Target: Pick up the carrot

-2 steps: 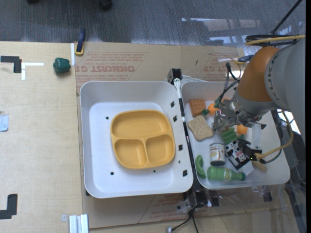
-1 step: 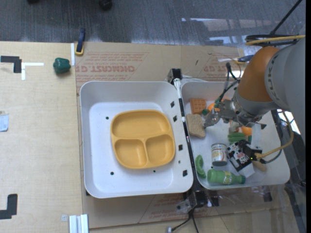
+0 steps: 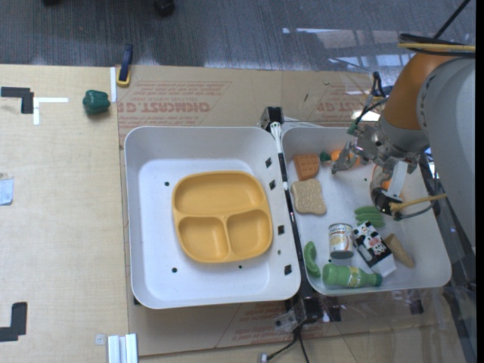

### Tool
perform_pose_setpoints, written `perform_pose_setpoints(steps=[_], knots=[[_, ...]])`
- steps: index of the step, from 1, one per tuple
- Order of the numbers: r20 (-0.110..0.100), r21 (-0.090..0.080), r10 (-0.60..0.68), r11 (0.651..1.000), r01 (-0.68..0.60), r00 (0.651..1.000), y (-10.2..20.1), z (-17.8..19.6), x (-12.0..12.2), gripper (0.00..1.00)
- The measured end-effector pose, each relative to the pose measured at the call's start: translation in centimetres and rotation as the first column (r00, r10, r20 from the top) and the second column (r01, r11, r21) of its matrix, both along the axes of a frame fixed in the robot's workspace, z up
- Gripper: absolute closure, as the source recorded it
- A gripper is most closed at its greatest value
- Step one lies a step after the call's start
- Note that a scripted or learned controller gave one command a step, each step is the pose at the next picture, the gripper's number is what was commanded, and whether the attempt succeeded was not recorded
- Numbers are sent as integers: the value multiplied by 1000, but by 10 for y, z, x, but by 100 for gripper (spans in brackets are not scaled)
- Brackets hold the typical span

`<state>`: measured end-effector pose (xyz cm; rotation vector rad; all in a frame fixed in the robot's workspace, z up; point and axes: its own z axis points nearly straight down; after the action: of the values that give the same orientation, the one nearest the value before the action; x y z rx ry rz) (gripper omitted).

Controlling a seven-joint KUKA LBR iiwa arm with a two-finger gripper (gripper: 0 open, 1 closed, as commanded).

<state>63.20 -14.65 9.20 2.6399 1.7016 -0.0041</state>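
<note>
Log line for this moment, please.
arm: over right bin | gripper: beside carrot, grasp unconfirmed | yellow tray: left bin

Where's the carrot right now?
In the camera view, the carrot lies near the far edge of the right bin, between the orange cracker and the gripper.

The small orange carrot (image 3: 333, 156) with a green top lies near the right bin's far wall.
</note>
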Motion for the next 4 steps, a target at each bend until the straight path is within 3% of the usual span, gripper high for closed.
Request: perform_pose_setpoints(steps=[1,2,3,4], knots=[[-44,8,-173,985,174,984,-10,-5,20,0],[-11,42,-271,962,271,963,-44,2,-15,0],[-73,22,-495,867,498,866,-46,-5,7,0],[-33,12,-491,871,492,870,-51,4,11,100]])
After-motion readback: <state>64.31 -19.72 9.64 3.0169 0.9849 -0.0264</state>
